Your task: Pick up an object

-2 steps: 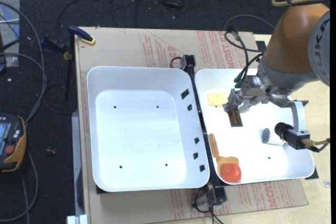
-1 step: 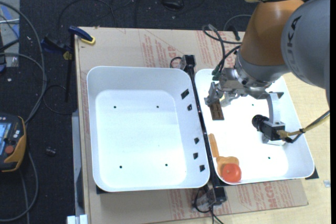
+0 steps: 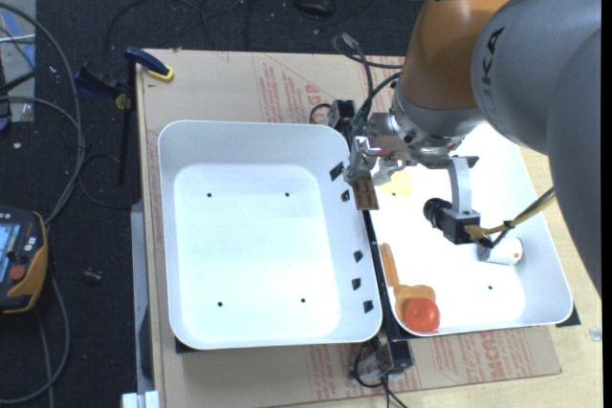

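My gripper (image 3: pixel 364 175) hangs over the left edge of the right bin (image 3: pixel 535 205), close to the wall between the two bins. A small brown piece (image 3: pixel 365 195) shows at its lower tip; whether it is held is unclear. A pale yellow object (image 3: pixel 400 182) lies just right of the gripper on the bin floor. Near the bin's front left corner sits a red ball-like object (image 3: pixel 420 312) on an orange piece, with an orange stick (image 3: pixel 387 263) behind it. A small white cylinder (image 3: pixel 508 251) lies toward the right.
The left bin (image 3: pixel 191 234) stands beside the right one on a cardboard sheet (image 3: pixel 258 76). A blue and yellow clamp (image 3: pixel 148 64) grips the sheet's far left corner. Cables run behind the bins, and the big arm covers the right bin's far half.
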Controlling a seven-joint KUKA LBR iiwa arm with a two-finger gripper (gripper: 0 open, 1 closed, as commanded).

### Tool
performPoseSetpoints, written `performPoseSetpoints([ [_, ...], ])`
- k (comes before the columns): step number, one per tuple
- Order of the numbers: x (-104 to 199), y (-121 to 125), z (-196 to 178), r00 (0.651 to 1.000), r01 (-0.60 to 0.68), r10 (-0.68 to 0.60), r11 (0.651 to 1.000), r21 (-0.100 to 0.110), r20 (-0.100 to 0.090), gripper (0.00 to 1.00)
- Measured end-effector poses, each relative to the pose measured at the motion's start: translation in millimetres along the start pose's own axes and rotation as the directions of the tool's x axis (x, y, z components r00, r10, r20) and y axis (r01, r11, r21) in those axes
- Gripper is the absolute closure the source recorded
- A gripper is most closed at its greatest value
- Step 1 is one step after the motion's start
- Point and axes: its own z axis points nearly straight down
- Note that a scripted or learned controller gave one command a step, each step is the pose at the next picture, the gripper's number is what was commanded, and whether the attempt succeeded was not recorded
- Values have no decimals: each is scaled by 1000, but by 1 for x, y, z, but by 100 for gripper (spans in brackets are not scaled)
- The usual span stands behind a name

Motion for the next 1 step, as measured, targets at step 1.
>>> performPoseSetpoints([
  [1, 48, 17, -4, 1000, 1, -1, 1000, 0, 0, 100],
])
